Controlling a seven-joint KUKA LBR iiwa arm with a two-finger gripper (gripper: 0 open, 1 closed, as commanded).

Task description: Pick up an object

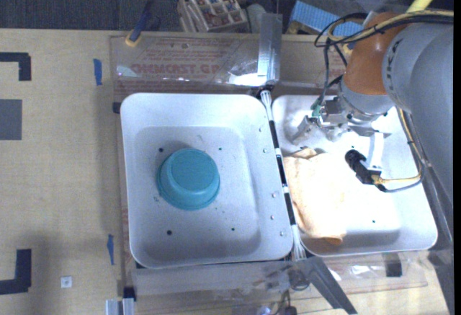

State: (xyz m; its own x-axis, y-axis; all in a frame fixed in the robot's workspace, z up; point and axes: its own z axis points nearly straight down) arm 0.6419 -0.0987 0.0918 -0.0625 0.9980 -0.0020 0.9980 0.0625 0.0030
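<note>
Arm's big grey link (425,83) looms closest, parked over the right bin

Camera view: gripper (325,122) hangs at the far-left corner of the right bin (418,234), over bare white floor, and I can't tell how it's set from here. Nearest candidate is the tan cloth (324,198), lying just toward the camera from it, long axis running near-to-far. Teal bowl (189,178) sits upside down (rim down, I think) in the left bin (137,133), well apart across the divider.

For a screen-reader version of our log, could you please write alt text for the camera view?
The grey arm reaches from the right over the right white bin, its tool low above a tan cloth lying there. In the left white bin sits a teal bowl, upside down.
</note>
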